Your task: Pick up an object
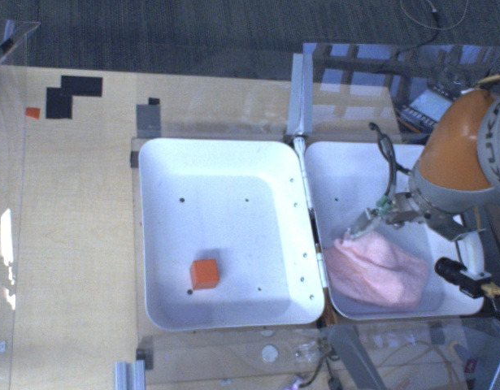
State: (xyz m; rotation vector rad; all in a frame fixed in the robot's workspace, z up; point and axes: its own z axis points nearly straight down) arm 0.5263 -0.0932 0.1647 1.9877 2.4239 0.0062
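One soft, crumpled pink cloth (pixel 378 270).

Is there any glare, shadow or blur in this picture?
Camera view: bright glare patches on the bench at far left; the orange block casts a small dark shadow in the left bin; the end effector above the pink cloth looks slightly soft.

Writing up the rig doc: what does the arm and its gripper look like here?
Grey arm with a rounded orange band above the wrist. A dark cable loops along it. The gripper is slim, metallic grey, with a small green spot near its base.
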